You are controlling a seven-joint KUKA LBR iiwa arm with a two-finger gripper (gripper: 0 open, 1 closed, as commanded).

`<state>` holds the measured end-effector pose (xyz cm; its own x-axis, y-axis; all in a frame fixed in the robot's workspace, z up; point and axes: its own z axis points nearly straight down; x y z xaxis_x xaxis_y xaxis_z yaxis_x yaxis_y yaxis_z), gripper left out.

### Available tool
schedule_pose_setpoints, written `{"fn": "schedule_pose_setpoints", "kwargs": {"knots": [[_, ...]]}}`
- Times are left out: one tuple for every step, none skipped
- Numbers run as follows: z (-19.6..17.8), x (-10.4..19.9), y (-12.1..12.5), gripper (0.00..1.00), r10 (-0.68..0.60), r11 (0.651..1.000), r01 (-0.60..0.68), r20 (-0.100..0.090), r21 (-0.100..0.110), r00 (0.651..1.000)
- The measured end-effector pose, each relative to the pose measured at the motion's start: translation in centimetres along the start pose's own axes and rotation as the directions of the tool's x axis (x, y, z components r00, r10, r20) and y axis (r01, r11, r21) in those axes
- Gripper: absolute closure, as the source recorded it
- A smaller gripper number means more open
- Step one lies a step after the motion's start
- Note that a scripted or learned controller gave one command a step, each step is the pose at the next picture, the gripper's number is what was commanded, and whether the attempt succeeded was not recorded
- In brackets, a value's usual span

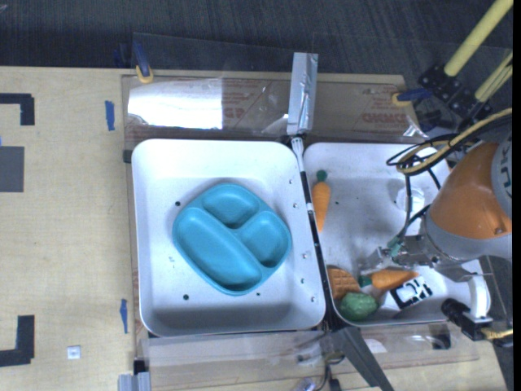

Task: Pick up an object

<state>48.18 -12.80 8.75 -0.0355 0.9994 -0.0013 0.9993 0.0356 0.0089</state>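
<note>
My gripper (391,256) hangs low over the front part of the right bin (358,177), below the arm's orange band (466,204). Directly under it lies an orange carrot (391,279), touching or almost touching the gripper; I cannot tell whether it is held. A second carrot (321,201) with a green top lies against the bin's left wall. A green round vegetable (358,305) and a brown ridged piece (342,280) sit at the front left corner. A black-and-white object (411,293) lies beside the carrot.
The left bin (163,169) holds a blue divided plate (232,237). A metal divider (303,92) stands behind the two bins. Cables and yellow rods (480,31) hang at the back right above the arm.
</note>
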Motion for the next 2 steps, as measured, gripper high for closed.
{"fn": "schedule_pose_setpoints", "kwargs": {"knots": [[-1.16, -0.15, 0.19, 1.0, 0.002, 1.0, -0.002, 0.004, -0.007, 1.0], [-1.1, -0.14, 0.15, 0.0, 0.002, 1.0, -0.002, 0.004, -0.006, 1.0]]}}
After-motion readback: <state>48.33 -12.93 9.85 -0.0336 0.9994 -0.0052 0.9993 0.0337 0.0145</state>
